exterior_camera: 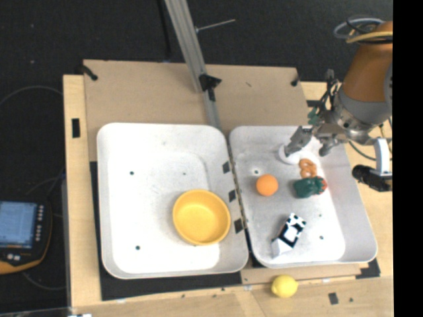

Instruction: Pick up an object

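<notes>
Approach step: gripper [312, 139] in upper right of frame, over right bin [353, 233], fingers spread, holding nothing. Next move likely descent onto orange pretzel-like piece [307, 168] just below.

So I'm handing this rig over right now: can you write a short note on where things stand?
Gripper: over the right bin's far end, nothing seen between its fingers.
Right bin: orange ball, green toy, small orange piece, black-and-white object.
Left bin: yellow bowl.
Yellow lemon lies on the bench, outside the bins.
Done: nothing picked up. Left: grasp and lift one object.
</notes>
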